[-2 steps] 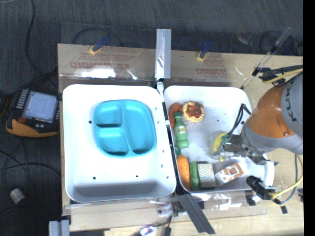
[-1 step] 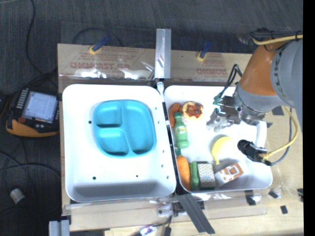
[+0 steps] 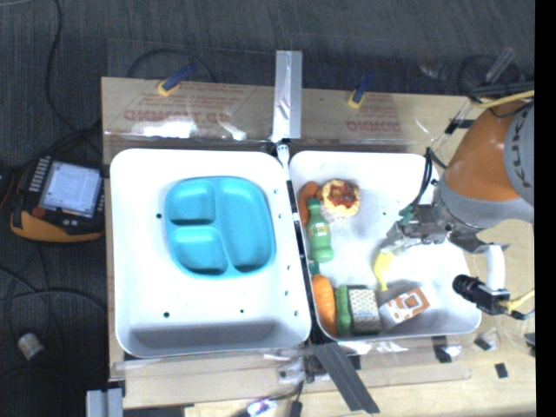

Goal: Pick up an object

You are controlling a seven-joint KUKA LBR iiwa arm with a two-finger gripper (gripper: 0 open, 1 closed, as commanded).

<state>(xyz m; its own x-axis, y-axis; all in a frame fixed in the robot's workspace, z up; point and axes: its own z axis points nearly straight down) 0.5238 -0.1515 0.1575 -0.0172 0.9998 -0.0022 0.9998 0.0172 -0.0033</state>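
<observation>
One pincer (image 3: 401,240) above the right bin (image 3: 373,165), just over a banana (image 3: 382,269), finger state unclear.

A dark grey carpeted floor (image 3: 261,16) surrounds the bench on every side, with black cables (image 3: 39,7) trailing across its upper-left corner and along the left edge; a light wooden bench (image 3: 408,115) sits in the middle, its back edge covered by a clear plastic sheet (image 3: 191,111) held with two blue-and-yellow clamps (image 3: 174,80); a metal strip (image 3: 287,94) runs from the back edge toward the centre; a handheld screen unit (image 3: 56,196) lies on the floor by the bench's left edge; the light is even and soft.
</observation>
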